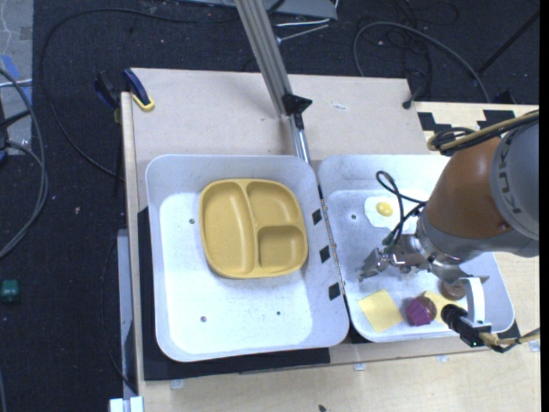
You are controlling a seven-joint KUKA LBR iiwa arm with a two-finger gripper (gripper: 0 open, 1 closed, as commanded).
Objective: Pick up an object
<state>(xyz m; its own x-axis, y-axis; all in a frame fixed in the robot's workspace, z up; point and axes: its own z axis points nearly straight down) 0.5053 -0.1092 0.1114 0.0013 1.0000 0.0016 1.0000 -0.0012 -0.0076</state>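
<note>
Arm [480,200]: grey with an orange band; enters from 3 o'clock and bends down over the right bin.
Hand [375,267]: low over the middle of the right bin, tips pointing toward 9 o'clock. Nothing is seen between the fingers; whether they stand wide or narrow cannot be told.
Right bin [343,174]: white, shallow, on the counter at the 4 o'clock part of the view. It holds an egg, a cheese slice and a purple piece.
Egg [380,209]: fried-egg toy, white with a yellow yolk, lying flat at the 12 o'clock side of the hand, near it but apart. Roughly round, so no clear long axis.
Cheese [380,311]: flat yellow square at 6 o'clock from the hand, apart from it; its edges sit slightly skewed to the bin walls.
Purple piece [419,310]: small rounded lump just beside the cheese, on its 3 o'clock side; no long axis can be made out.
Left bin [171,316]: white, shallow, touching the right bin along their shared edge. It holds one plate.
Plate [254,227]: yellow, three compartments, lying flat in the upper half of the left bin; the large compartment faces 9 o'clock, the two smaller ones 3 o'clock.
Counter [214,110]: pale wood, bearing both bins.
</note>
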